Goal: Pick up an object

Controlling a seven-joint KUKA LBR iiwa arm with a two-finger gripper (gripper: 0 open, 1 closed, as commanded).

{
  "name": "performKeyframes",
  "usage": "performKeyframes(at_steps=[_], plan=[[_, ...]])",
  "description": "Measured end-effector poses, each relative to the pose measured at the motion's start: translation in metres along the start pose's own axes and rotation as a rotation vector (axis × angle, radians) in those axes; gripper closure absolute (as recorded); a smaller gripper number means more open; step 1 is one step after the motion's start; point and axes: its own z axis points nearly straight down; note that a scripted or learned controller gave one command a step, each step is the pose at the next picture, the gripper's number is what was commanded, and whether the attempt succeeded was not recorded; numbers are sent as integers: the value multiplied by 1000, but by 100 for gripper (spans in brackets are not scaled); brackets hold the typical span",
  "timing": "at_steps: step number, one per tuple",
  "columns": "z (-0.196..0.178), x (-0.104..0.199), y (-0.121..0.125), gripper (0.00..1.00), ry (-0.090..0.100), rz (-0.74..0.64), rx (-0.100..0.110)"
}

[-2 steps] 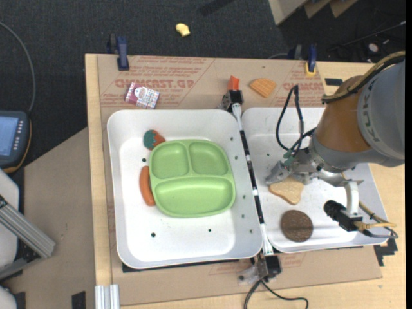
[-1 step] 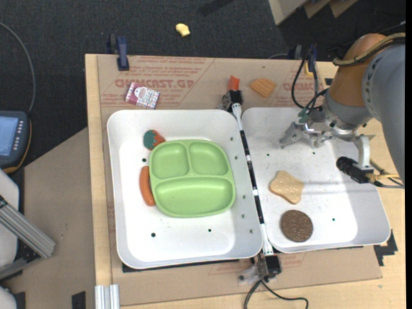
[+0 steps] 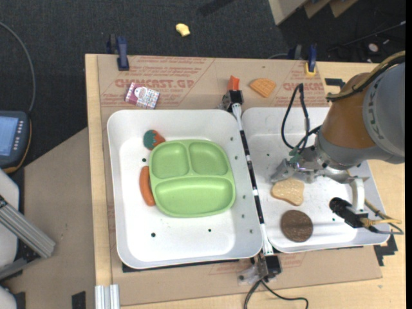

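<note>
Tan bread-shaped piece (image 3: 288,191) flat in right bin (image 3: 322,240), tool (image 3: 297,170) just above, grip state unclear.

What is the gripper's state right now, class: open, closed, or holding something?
Gripper: cannot be told. It sits low in the right bin, just above the tan bread-shaped piece; nothing is seen held.

Bright, even overhead light across the two white bins (image 3: 129,172), nearly washed out at the rims. Soft, short shadows beneath the green tray (image 3: 191,177). Dark, dim carpet along the upper frame. Slightly soft focus throughout; mild blur on the arm (image 3: 367,121) at right.
</note>
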Motion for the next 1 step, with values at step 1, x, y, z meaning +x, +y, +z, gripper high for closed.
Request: performKeyframes(at_steps=[1], plan=[[-24,-76,49,0,-10,3,-17]])
